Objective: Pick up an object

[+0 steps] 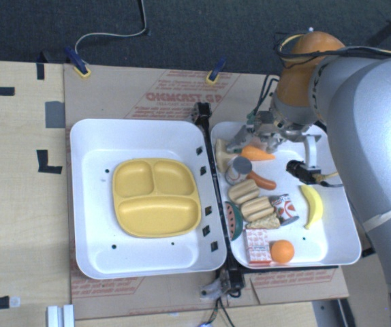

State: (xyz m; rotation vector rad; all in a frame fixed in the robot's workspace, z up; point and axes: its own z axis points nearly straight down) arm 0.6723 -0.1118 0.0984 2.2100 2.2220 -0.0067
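My gripper (255, 142) hangs low over the far end of the right bin (338, 247), its fingers spread open. An orange carrot (258, 153) lies just beneath and between the fingers, and I cannot tell whether they touch it. Close by in the same bin are a grey can (237, 169), a red sausage (263, 181), two bread rolls (248, 199), a banana (311, 206), an orange (283, 251), a red and white box (257, 244), a small packet (286, 210) and a watermelon slice (234, 221).
The left bin (93, 155) holds a yellow divided plate (156, 197). A black divider with clips (208, 176) runs between the bins. The bulky grey arm (366, 135) covers the right bin's far right side. Blue and yellow clamps (78, 64) hold the cardboard at the back.
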